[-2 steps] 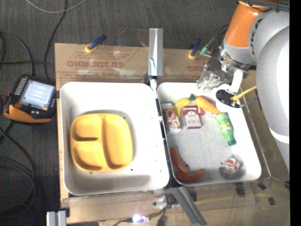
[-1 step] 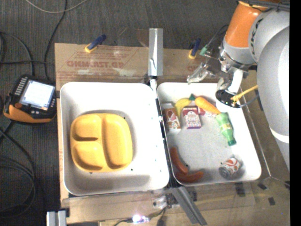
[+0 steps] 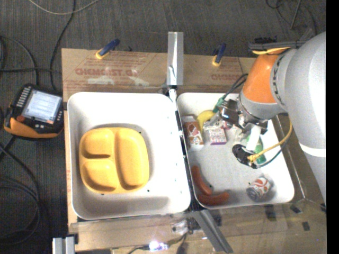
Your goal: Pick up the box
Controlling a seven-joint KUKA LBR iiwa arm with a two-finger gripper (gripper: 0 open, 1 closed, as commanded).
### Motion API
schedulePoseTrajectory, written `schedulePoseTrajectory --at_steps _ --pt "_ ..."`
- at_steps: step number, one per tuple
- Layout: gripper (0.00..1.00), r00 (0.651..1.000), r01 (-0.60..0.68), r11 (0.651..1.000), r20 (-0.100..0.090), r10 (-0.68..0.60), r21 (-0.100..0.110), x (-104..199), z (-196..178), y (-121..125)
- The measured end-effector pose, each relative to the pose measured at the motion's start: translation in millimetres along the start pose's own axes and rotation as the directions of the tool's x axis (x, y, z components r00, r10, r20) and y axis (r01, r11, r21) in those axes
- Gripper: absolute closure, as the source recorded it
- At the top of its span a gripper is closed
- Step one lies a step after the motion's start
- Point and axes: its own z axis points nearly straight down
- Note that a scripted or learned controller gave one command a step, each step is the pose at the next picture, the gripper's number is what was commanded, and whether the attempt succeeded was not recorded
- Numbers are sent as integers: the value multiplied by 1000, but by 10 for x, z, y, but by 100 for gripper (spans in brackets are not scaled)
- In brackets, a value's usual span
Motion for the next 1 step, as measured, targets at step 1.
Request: schedulePoseTrajectory --at_steps 1 --pt "0 962 -272 962 -15 272 -16 -173 338 304"
